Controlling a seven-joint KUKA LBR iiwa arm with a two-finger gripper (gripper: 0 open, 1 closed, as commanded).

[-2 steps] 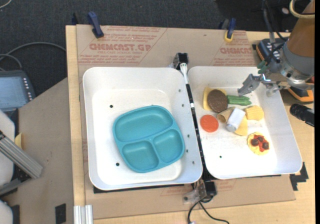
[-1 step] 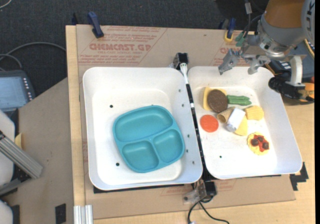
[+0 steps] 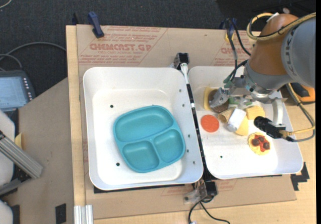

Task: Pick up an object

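The arm's tool (image 3: 231, 95) is reaching down into the right bin (image 3: 281, 165), hovering among cluttered toy foods beside an orange disc (image 3: 210, 123), seemingly lining up a grasp; its grip state is unclear.

The arm (image 3: 293, 42) entered from the right of the camera view, its grey body and orange band (image 3: 268, 57) bent downward over the right side of the bench. The wrist pointed down and to the left. The gripper (image 3: 225, 98) sat low, at the end of the wrist. Cables ran alongside the orange section.
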